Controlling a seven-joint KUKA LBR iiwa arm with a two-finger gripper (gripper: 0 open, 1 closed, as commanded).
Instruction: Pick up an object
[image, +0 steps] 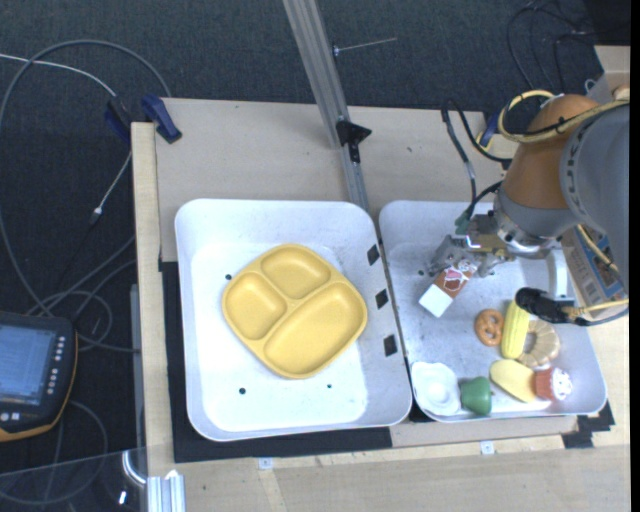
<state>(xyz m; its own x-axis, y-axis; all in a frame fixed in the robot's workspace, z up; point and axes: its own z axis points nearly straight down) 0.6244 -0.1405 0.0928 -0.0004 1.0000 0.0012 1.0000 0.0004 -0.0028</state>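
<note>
Yellow moulded tray (294, 310) (three compartments), gripper (455, 262) above boxy white carton (444, 291).

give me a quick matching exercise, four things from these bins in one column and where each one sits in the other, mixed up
Things:
1. yellow divided plate
2. small white carton
3. pretzel
4. green piece

Places:
A. front edge of the right bin, beside a white cup
B. middle of the left bin
C. right bin, just below the gripper
D. right bin, left of the yellow toy food

Pairs: 1-B, 2-C, 3-D, 4-A
</note>
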